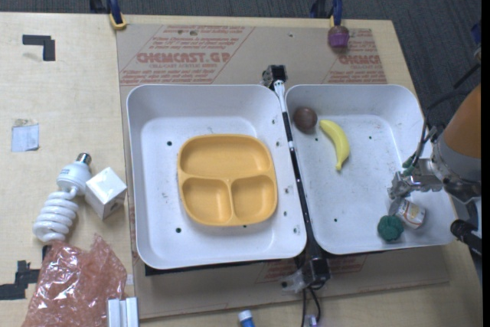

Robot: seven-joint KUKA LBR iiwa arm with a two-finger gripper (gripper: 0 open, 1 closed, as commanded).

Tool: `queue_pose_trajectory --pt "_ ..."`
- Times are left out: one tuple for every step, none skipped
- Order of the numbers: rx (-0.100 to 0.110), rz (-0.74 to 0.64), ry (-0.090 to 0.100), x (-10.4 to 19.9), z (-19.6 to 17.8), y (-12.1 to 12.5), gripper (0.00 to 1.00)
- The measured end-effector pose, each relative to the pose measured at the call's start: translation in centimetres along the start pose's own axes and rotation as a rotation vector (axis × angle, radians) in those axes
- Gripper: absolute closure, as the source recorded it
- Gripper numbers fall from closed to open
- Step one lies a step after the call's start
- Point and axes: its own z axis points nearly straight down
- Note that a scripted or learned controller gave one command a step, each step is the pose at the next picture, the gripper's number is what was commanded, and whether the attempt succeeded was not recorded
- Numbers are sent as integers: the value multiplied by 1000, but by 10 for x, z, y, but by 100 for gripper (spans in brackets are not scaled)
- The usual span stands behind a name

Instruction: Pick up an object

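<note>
Claw point(406, 186): state indiscernible, above small jar point(412, 214) beside green ball point(390, 228). Risk: crowded neighbours, bin wall point(419, 115) deflect grasp.

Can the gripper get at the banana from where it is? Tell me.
Probably yes. The banana lies alone on the right bin's floor, nothing on top; only the brown ball sits near it. The gripper is over the same bin.

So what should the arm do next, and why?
Probably lower a little onto the small pale object: the gripper sits just above it at the right bin's edge, with a green ball close beside.
</note>
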Motion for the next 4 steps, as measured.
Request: queue_pose_trajectory --pt "2 -1 1 32 10 -23 0" --pt "2 -1 2 83 10 -23 0" --pt "2 -2 1 114 10 10 0" --pt "2 -4 0 116 10 128 0"
